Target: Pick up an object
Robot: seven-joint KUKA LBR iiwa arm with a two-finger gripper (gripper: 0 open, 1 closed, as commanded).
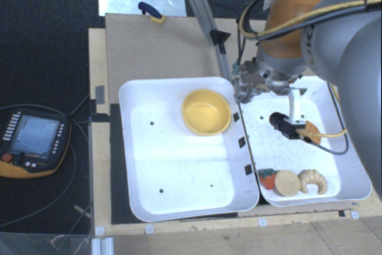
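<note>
The bench is viewed from one fixed camera set above it, looking down at a slant from the near edge. Both bins are taken in whole: the left bin (179, 188) and the right bin (334, 188). The arm (334, 27) is seen entering from the right. Dark floor and a control pendant (33, 140) are included at left.
</note>
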